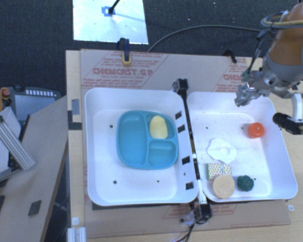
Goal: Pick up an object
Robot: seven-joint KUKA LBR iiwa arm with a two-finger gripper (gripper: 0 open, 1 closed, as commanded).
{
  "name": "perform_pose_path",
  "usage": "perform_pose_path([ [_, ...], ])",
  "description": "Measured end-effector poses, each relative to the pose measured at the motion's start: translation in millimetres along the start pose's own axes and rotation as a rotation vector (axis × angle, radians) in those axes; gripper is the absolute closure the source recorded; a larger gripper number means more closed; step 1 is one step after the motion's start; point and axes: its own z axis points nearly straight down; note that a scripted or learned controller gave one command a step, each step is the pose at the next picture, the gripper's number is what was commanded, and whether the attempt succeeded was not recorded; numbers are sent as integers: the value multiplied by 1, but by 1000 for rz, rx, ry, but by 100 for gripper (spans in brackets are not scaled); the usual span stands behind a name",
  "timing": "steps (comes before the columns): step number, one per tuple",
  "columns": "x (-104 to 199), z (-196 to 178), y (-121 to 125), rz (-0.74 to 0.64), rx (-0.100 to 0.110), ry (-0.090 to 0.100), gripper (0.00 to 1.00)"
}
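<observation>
gripper (242, 97) over right bin's (280, 185) far edge | finger state: cannot tell | orange ball (256, 130) nearby, untouched

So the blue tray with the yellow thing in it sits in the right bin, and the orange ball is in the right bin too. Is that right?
Not quite. The camera view shows the blue tray, with the yellow thing in its upper right compartment, in the left bin. The orange ball is indeed in the right bin.

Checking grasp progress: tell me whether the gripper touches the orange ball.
Apart. The camera view shows the gripper near the right bin's far edge, with bare white floor between it and the orange ball.
</observation>
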Motion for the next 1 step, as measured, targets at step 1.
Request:
perform_pose_path([
  [1, 0, -38, 2, -1, 2, 1, 100],
])
